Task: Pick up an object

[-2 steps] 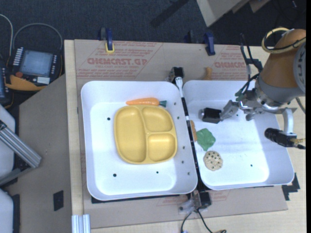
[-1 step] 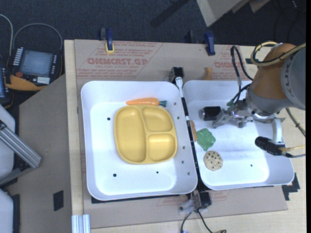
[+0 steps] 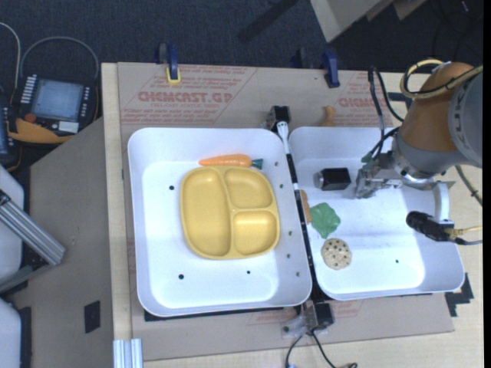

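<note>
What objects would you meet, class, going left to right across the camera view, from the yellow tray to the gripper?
Yellow divided tray → green piece → black block → gripper.

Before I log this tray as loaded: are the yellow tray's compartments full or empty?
Empty. All three compartments of the yellow tray show bare yellow floor; the carrot lies outside it, along its far rim.

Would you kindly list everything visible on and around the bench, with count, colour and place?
Bins: two, white, side by side on the bench.
Divided plate: one, yellow, middle of left bin.
Toy carrot: one, orange, left bin, just behind the plate.
Black block: one, right bin, far side.
Green piece: one, right bin, near its left wall.
Cookie: one, tan, speckled, right bin, near side.
Clamps: two, blue, far bench edge.
Pendant: one, grey, left of bench.
Arm: one, grey and orange, over right bin.
Gripper: one, right of the block.
</note>
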